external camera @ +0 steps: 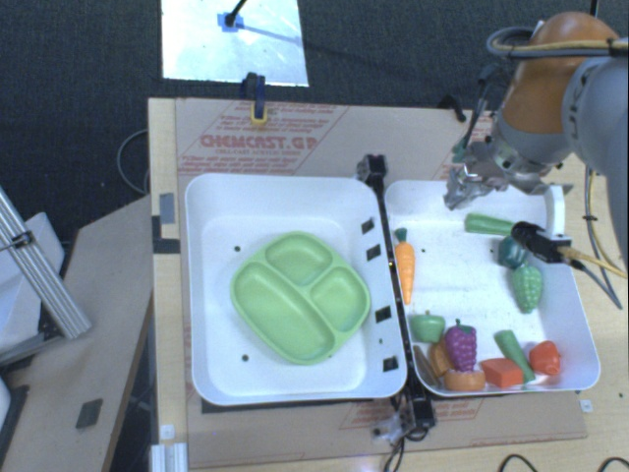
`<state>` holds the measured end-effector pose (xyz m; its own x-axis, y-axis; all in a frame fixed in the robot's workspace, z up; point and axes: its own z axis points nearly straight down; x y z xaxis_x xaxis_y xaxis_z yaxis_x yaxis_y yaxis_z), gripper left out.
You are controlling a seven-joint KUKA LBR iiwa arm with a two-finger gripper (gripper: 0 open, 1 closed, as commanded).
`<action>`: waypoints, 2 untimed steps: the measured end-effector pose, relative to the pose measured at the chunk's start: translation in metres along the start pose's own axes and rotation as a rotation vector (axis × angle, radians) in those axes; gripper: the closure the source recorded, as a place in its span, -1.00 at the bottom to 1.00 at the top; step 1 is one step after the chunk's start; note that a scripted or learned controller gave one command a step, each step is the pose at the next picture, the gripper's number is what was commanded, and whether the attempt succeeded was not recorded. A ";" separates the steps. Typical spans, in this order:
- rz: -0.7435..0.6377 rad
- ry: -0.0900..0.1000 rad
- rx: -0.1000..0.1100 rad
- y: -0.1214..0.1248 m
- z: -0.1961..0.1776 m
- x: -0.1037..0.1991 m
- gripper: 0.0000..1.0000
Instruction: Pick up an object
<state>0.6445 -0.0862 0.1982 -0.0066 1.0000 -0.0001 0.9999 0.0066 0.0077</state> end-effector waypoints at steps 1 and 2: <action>0.000 0.000 0.005 0.001 -0.027 0.000 1.00; -0.002 0.001 0.008 -0.013 -0.018 0.057 1.00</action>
